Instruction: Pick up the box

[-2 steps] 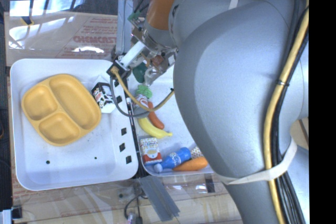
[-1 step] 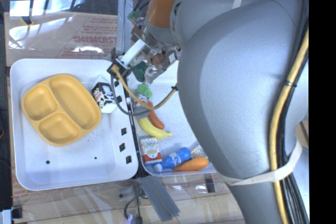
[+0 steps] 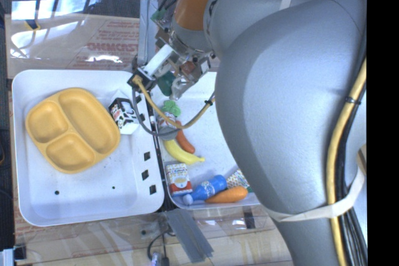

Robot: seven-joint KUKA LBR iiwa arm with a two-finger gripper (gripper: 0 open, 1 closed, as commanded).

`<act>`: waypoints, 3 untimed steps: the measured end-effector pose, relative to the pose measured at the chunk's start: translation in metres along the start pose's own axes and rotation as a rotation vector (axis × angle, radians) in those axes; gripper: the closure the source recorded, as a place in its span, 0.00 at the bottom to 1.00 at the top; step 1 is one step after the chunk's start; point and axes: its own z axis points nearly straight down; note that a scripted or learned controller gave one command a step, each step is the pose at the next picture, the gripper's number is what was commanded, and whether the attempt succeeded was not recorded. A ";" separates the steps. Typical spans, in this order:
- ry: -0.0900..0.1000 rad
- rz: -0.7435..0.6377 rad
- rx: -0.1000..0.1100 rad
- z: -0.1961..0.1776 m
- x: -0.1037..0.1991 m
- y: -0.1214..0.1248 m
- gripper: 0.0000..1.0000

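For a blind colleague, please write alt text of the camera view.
A grey arm with an orange band reaches over two white bins; its gripper hangs above their divider. A yellow divided plate and small black-and-white box lie left; banana, carrot, bottle right.

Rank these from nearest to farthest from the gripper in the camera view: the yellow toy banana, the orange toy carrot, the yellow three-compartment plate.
Measured from the gripper:
1. Yellow toy banana, right bin, just below the gripper.
2. Yellow three-compartment plate, left bin, off to the left.
3. Orange toy carrot, right bin, at its near edge.
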 end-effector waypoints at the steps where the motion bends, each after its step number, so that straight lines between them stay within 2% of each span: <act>1: -0.004 -0.011 0.003 -0.008 0.001 -0.002 1.00; 3: -0.009 -0.032 0.008 -0.026 0.003 -0.006 1.00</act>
